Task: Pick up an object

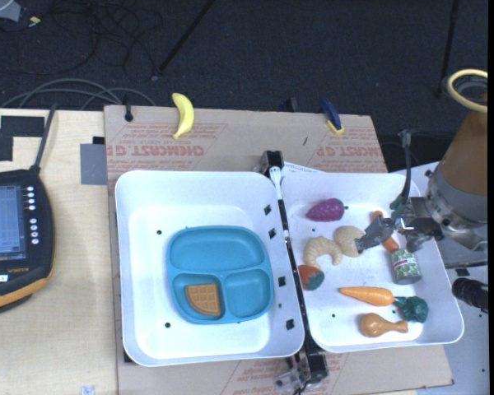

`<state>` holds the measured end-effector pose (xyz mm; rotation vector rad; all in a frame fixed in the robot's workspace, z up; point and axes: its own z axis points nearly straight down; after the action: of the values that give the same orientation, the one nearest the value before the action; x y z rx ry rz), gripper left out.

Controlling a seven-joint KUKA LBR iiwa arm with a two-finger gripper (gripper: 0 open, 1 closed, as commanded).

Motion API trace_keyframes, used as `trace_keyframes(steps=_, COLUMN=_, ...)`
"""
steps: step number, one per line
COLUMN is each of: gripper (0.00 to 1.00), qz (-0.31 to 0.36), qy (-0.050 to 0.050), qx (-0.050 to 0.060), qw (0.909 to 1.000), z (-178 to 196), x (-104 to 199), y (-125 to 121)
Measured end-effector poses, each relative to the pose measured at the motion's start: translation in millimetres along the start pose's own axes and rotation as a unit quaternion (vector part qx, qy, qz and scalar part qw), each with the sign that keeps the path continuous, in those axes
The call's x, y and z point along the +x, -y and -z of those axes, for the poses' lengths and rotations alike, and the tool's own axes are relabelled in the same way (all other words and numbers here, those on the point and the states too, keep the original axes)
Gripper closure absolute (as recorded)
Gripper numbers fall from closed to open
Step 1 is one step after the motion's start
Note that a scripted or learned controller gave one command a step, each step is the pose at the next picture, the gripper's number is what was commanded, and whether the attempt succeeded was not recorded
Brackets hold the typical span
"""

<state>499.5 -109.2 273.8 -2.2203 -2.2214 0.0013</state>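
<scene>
Croissant (330, 246) lies in the right bin (445, 319), left of the jaws (379, 235). Jaws hover low, just beside it; their opening cannot be told. Carrot (367, 295) lies nearer. Blue plate (218, 270) occupies the left bin (140, 270).

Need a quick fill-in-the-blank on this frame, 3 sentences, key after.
1. The blue tray lies in the ____ bin.
2. The waffle sits in the tray's lower-____ compartment.
3. The carrot lies in the bin on the ____, as does the gripper.

Missing words: left; left; right
</scene>
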Motion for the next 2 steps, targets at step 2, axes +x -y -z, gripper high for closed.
trace_keyframes(steps=2, gripper=1.00, qz=0.004, qy=-0.001, qx=0.000, qw=1.0000, z=27.2, x=64.1, y=-28.6)
